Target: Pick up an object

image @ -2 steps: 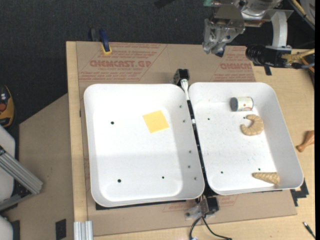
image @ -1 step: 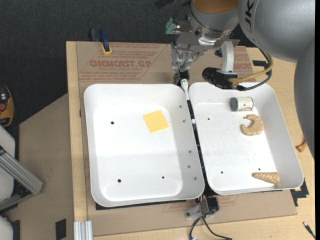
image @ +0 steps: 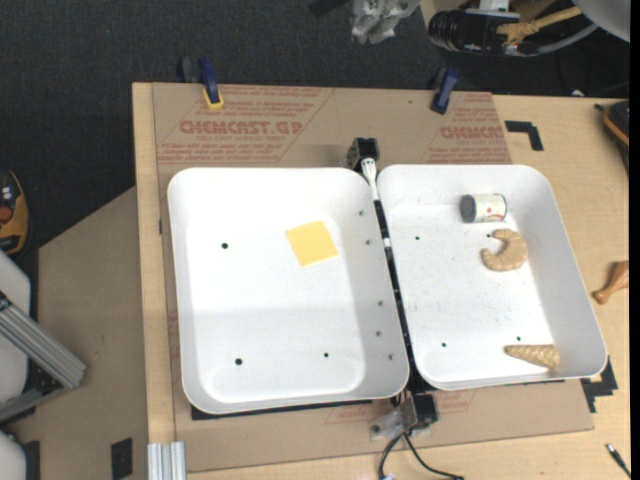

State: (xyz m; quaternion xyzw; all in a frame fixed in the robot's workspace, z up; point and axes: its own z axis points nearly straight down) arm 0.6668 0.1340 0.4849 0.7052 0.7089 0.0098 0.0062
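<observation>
Croissant lies in the right bin, below the small can; gripper hangs beyond the bin's far edge, finger state unclear.

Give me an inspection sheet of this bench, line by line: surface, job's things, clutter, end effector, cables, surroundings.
Surface: brown board bearing left bin and right bin, side by side.
Job's things: yellow square lies flat in the left bin; small cylinder, croissant and cone in the right bin, apart.
Clutter: nothing seen.
End effector: end effector hangs above the far edge, beyond both bins; finger state unclear.
Cables: black cable at the near edge.
Surroundings: two clamps on the far board edge; dark floor.
</observation>
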